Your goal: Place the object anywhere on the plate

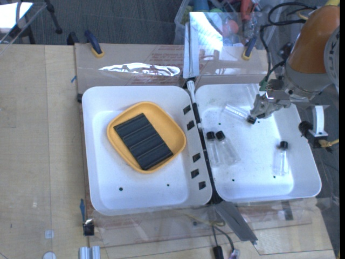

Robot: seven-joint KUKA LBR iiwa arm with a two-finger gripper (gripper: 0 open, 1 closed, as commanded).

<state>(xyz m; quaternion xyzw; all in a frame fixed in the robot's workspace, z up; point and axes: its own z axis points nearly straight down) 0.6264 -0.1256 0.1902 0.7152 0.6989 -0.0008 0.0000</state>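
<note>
A yellow square plate (115,127) lies in the left bin (97,188), and a black ribbed slab (144,141) rests on it. My gripper (257,112) is low over the back of the right bin (302,185), far to the right of the plate. Its tip is right at the black cap of a small clear vial (235,111) lying on the bin floor. Whether the vial is in its grasp cannot be made out.
Two more clear vials with black caps (218,146) lie near the right bin's left wall, and another (280,158) lies toward its right side. A raised divider with black clips (194,139) separates the bins. Clutter and cables sit behind the bench.
</note>
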